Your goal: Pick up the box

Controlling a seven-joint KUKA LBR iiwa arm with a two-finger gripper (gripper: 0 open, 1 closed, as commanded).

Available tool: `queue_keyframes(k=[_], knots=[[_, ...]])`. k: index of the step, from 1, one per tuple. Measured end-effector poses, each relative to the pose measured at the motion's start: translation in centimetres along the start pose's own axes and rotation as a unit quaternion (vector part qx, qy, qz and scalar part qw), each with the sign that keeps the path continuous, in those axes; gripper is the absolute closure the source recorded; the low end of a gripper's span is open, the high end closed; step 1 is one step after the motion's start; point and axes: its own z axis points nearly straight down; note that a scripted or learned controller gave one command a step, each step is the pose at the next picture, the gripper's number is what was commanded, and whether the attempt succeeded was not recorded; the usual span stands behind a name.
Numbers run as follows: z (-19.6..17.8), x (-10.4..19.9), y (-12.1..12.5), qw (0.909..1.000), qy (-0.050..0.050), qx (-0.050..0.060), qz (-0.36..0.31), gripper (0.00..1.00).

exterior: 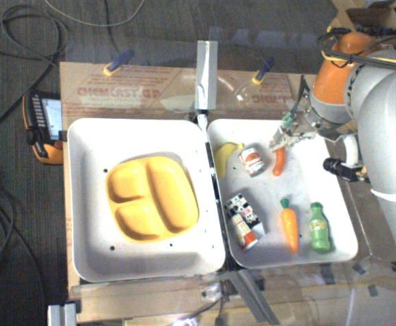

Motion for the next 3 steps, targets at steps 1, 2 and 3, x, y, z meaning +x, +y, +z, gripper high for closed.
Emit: queue_keyframes(k=[1, 2, 3], knots=[[0.8, 8.0, -5.8, 0.9955, 0.005, -0.002, 0.094, 1.0], [0.9, 8.0, -5.8, 0.9955, 0.004, -0.003, 0.095, 0.0], [0.8, 10.6, -11.2, 0.9966, 0.004, -0.004, 0.082, 0.0]])
